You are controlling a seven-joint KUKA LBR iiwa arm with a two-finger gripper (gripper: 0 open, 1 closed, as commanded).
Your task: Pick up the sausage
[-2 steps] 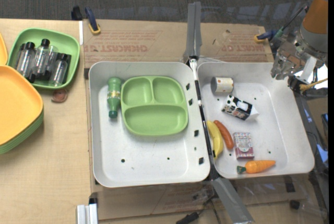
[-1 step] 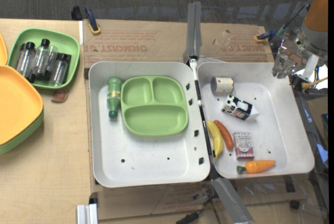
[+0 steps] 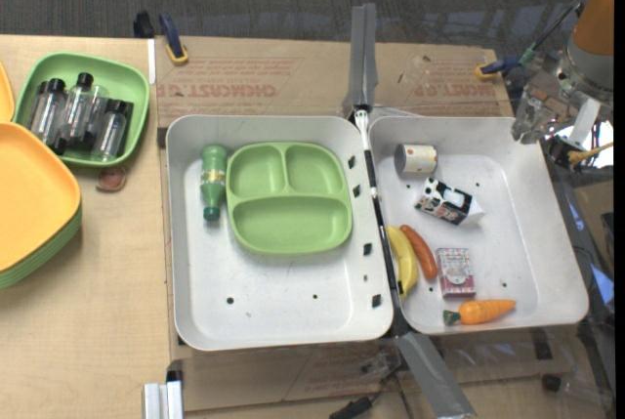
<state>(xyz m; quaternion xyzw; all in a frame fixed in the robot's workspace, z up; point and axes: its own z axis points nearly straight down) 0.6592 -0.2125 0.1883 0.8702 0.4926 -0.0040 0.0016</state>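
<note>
Up at the far right corner of the right bin (image 3: 547, 212), the pincer (image 3: 535, 122) hangs over the bin's rim, well away from everything inside; whether it is apart or together cannot be told from this angle. Above it the arm (image 3: 592, 46) shows its orange band.

Low on the left side of the right bin lies the sausage (image 3: 420, 251), a reddish-orange link set at a slant. A banana (image 3: 401, 259) lies right against its left side, between it and the bin's left wall, so the two touch along much of their length. Just to the right of the sausage sits a small pink box (image 3: 456, 272), close but with a thin gap. Below the box, near the front wall, rests a carrot (image 3: 484, 311) with its green end pointing left. Farther up the bin, a black and white packet (image 3: 447, 203) lies near the middle, and a small pale can (image 3: 417, 158) lies on its side near the back left corner.

In the left bin (image 3: 273, 310) a green divided plate (image 3: 289, 195) sits toward the back, with a green bottle (image 3: 213, 181) just beside its left edge. On the bench to the left, a green tray (image 3: 127, 80) holds several dark bottles (image 3: 78, 117), and a stack of orange plates (image 3: 34, 207) lies at the edge.
</note>
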